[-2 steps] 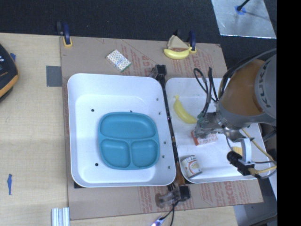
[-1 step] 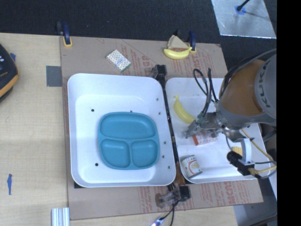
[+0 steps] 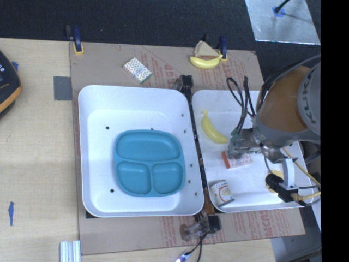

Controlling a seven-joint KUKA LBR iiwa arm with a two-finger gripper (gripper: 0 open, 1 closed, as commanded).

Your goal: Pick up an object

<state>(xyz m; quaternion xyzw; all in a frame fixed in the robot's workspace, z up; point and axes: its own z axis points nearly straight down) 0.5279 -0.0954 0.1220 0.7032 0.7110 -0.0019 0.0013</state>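
A robotics lab: two white bins [image 3: 87,146] on clamped cardboard [image 3: 163,59] over a wooden bench [image 3: 32,173], cables [image 3: 240,100] trailing, test props scattered about.

Two white bins [image 3: 87,146], two bananas [image 3: 212,130], one blue tray [image 3: 148,162], one can [image 3: 221,191].

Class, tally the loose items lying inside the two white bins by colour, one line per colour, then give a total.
Blue: 1, the divided tray
Yellow: 1, the banana
Red: 1, the small stick
White: 1, the small can
Total: 4
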